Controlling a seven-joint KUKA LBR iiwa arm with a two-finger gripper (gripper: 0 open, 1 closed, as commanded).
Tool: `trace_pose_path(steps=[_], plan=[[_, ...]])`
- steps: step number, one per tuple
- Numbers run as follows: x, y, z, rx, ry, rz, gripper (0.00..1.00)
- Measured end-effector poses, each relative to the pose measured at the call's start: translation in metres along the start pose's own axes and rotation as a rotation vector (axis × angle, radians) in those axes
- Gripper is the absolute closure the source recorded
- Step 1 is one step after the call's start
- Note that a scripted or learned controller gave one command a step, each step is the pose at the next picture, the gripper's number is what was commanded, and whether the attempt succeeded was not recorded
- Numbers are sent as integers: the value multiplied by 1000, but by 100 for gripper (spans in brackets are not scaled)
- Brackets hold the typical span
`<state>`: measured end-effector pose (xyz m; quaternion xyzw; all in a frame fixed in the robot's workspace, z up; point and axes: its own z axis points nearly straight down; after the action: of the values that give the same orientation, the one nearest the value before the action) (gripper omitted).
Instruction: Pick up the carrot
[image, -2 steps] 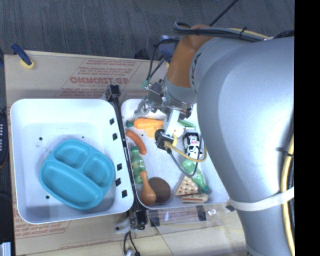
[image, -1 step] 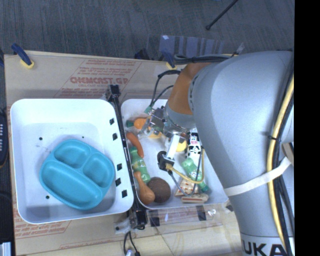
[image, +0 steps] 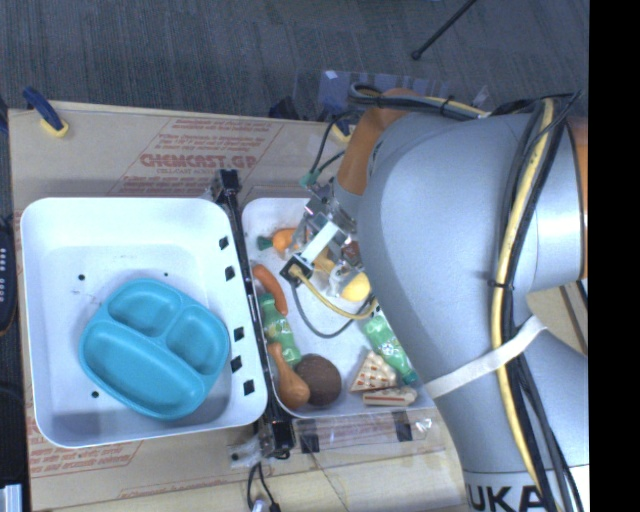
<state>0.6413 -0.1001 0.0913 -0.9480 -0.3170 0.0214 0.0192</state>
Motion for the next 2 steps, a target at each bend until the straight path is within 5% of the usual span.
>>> trace_pose_path(steps=[1,2], plan=[[3,0,-9,-17,6,-16,100],[-20,-105,-98,-41,30,100,100]])
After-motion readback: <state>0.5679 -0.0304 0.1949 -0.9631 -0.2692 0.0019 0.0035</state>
